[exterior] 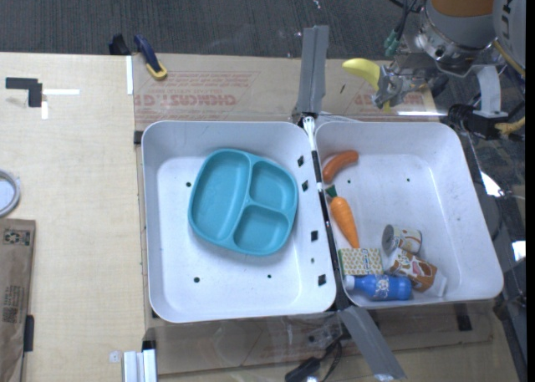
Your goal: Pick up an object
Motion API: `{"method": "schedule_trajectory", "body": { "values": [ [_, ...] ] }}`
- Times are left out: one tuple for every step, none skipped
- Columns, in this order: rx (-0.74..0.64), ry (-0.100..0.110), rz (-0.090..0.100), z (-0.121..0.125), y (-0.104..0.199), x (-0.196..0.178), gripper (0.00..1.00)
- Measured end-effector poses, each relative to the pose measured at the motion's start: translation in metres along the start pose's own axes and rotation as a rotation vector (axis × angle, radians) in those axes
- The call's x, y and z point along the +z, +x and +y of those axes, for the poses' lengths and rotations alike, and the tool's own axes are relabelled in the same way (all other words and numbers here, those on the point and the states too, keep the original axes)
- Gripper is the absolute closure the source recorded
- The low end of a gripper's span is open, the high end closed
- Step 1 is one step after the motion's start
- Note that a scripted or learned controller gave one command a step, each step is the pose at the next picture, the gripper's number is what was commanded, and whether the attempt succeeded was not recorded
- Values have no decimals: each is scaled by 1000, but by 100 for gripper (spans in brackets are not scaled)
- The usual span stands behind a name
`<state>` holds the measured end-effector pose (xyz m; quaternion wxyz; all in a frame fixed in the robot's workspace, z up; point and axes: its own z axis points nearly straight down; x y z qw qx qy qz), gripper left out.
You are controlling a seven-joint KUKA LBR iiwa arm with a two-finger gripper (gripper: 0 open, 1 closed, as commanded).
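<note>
My gripper hangs above the far rim of the right bin, under the orange-banded wrist. A yellow banana sticks out to its left, its right end pinched between the fingers, lifted over the cardboard behind the bin. In the right bin lie an orange-red sausage, a carrot, a small can, a cracker box, a blue bottle and a brown packet. A blue divided plate rests in the left bin.
A grey upright bar stands at the back where the bins meet. A blue and yellow clamp lies on the bench at the back left. A tape roll and a brown package sit at the far left.
</note>
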<state>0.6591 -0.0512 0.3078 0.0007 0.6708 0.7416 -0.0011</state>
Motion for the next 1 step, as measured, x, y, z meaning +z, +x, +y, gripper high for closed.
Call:
{"method": "schedule_trajectory", "body": {
  "values": [
    [34, 3, 1, -20, 36, 57, 100]
  ]
}}
